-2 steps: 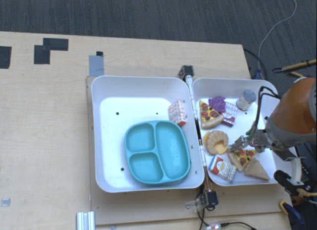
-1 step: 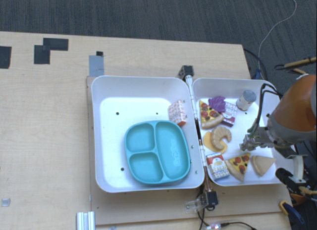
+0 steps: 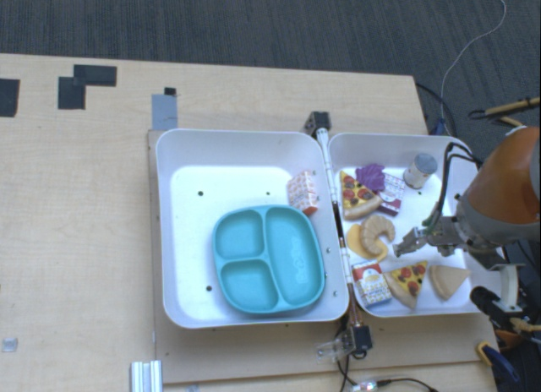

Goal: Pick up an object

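Observation:
The right bin holds several toy foods: a pizza slice, purple grapes, a grey can, a croissant, a small carton, a second pizza slice and a tan wedge. My gripper hangs over the middle of this bin, just right of the croissant and above the second pizza slice. I see nothing held in it. The arm's orange band is at the right edge.
In the left bin lie a blue divided plate and a small pink-and-white box near the divider. A clamp sits at the back between the bins. Cables lie at the front edge.

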Controlling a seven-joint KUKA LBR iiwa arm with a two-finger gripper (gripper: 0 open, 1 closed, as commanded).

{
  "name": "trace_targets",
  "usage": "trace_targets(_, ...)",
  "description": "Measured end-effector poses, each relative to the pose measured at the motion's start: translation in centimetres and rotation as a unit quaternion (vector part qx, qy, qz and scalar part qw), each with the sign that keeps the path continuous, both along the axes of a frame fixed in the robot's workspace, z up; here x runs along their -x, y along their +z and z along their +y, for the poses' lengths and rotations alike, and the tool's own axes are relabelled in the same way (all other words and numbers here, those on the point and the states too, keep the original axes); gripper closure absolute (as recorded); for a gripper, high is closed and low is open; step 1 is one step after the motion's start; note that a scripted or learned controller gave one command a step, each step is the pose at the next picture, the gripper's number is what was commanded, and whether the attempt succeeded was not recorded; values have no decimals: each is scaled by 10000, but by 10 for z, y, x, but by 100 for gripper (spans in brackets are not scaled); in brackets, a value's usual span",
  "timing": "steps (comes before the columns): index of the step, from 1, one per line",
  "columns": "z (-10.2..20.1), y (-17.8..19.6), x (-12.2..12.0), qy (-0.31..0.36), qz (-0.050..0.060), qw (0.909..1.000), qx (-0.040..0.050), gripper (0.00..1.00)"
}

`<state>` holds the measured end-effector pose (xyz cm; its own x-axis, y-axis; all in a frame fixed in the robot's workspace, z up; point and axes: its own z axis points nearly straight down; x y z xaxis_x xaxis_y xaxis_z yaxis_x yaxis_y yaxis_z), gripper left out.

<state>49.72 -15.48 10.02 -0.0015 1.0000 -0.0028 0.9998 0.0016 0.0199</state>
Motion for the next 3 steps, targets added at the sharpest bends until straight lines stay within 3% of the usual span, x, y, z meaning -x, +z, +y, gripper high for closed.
trace_targets(1, 54, -13, 7, 6, 45, 10000, 2, 0)
trace_targets(2, 53, -1, 5, 13, 11, 10000, 11, 100)
trace_targets(3, 171, 85, -29, 24, 82, 10000, -28, 100)
